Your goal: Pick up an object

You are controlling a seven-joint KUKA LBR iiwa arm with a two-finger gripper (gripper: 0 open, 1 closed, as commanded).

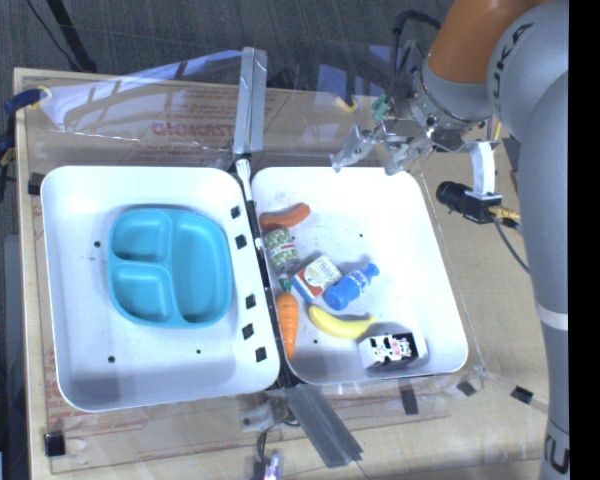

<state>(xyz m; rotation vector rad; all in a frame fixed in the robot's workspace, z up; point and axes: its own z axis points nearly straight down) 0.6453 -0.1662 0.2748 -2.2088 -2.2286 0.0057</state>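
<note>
The gripper hangs over the right bin's far edge, fingers spread and holding nothing. Sausage, carrot, banana, blue bottle and black-and-white box all lie inside it, so the pick appears unstarted.

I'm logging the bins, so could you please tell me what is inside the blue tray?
The blue tray in the left bin shows three compartments with nothing visible in them. Whatever is under the tray is covered.
</note>
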